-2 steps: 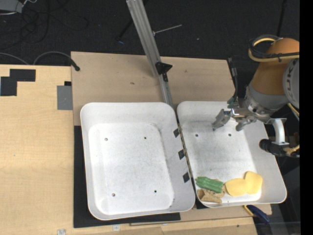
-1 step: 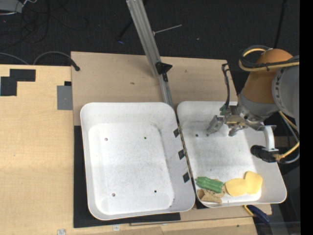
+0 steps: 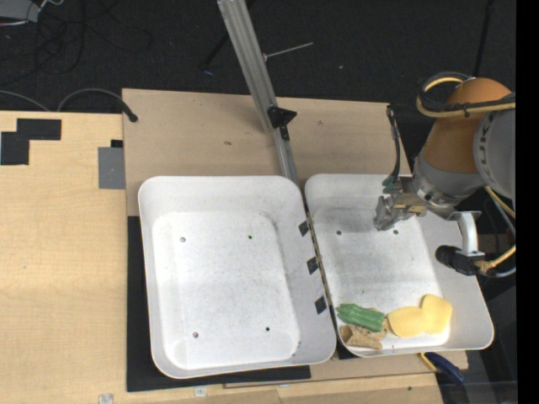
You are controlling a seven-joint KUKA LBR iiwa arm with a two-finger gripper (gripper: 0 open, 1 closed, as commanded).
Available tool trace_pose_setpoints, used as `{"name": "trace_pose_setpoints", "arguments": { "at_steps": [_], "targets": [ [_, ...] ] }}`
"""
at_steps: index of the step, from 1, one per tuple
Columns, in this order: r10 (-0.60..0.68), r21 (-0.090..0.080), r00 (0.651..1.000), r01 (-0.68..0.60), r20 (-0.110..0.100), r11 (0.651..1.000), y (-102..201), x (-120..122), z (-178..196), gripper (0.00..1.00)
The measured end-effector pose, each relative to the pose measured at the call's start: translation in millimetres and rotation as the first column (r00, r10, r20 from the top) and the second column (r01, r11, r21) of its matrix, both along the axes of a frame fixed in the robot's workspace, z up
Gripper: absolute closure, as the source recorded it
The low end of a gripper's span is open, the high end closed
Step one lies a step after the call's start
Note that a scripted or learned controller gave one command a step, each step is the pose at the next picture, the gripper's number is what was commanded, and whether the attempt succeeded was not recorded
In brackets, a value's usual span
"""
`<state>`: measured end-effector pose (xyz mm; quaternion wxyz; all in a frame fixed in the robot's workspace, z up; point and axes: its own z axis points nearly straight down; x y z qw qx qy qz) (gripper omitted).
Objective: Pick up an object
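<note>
You have the grey arm with its orange band (image 3: 459,137) reaching in from the right, and its pincer (image 3: 387,213) hangs over the upper part of the right-hand shallow white bin (image 3: 370,259), above bare floor with nothing under it. From this slant the tip is a small grey blur, so you cannot tell how far it is spread, and you can see nothing held in it. The things worth picking all lie crowded along the near edge of that same bin, well apart from the pincer: a green, pod-shaped soft piece (image 3: 361,316) near the divider, a small tan crumbly-looking lump (image 3: 364,337) just below and touching it, and a pale yellow, rounded, two-lobed piece (image 3: 420,317) to the right, just beside the green one. The left-hand shallow white bin (image 3: 219,268) sits alongside on the pale wooden bench (image 3: 59,225), and a slanted aluminium rail (image 3: 253,74) rises behind the two bins. Judge the task as barely begun — no object is lifted, none is touched, and the arm is not yet over any candidate. What remains is nearly everything: you would need the pincer carried toward the near edge, lined up over one piece, lowered, closed and raised. The yellow piece looks the easiest target — largest, and clearest of the bin wall.
</note>
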<state>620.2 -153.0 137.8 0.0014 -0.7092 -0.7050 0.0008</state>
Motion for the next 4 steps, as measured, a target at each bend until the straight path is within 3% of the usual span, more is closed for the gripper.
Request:
{"name": "trace_pose_setpoints", "arguments": {
  "at_steps": [1,2,4],
  "targets": [
    [0.004,-0.002,1.0,-0.004,0.007,1.0,1,-3,63,1.0],
    [0.007,-0.001,1.0,-0.007,0.005,1.0,-1,-3,88,1.0],
    [0.01,0.002,1.0,-0.01,-0.001,1.0,91,-35,94,1.0]
  ]
}}
